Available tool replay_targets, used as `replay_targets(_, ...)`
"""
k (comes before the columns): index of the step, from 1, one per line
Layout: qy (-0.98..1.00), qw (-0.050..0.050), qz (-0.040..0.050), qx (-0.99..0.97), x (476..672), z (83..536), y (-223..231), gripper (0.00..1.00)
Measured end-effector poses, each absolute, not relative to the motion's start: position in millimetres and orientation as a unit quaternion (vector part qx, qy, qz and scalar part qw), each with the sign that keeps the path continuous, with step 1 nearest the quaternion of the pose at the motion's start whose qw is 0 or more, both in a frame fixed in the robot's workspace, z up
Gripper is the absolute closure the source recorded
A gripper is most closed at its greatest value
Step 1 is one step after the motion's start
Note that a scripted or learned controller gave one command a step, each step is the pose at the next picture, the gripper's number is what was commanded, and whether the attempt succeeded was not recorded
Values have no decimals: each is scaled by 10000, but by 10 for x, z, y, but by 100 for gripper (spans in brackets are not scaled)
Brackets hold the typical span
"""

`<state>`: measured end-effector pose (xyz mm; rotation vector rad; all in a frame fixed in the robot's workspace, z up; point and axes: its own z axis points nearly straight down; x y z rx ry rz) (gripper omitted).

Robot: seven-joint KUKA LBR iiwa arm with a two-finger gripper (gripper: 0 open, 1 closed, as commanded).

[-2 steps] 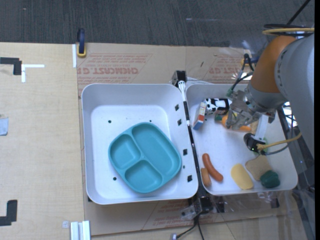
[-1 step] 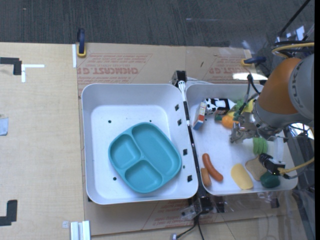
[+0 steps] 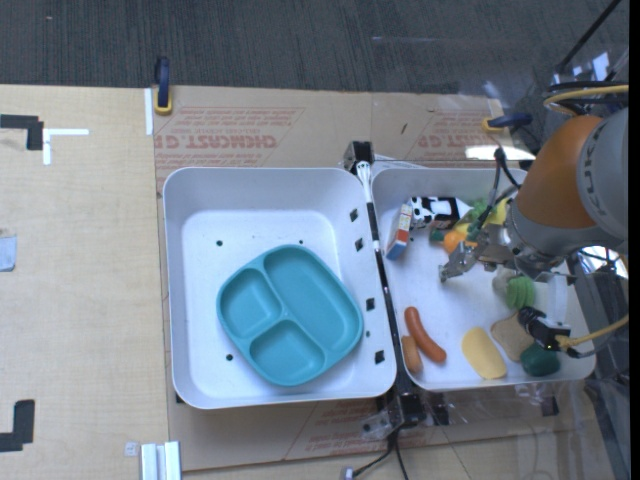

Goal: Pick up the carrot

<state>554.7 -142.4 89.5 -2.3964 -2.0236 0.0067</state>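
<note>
The shiny metal gripper (image 3: 458, 267) hangs over the right white bin (image 3: 445, 368), fingers spread and holding nothing, near the small orange carrot (image 3: 455, 238).

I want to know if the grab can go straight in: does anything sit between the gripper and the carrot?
Nothing visible stands between them. The gripper is in the right bin, with the carrot just above it in the view, close by. A black-and-white toy and a green item crowd the carrot's far side.
</note>
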Motion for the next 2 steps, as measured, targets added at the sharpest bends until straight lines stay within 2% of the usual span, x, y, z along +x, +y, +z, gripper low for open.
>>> replay_targets(1, -4658, 211, 19, -8846, 5895, 882, -1700, 0)
replay_targets(2, -4692, 108, 34, -8830, 5899, 954, -1743, 100)
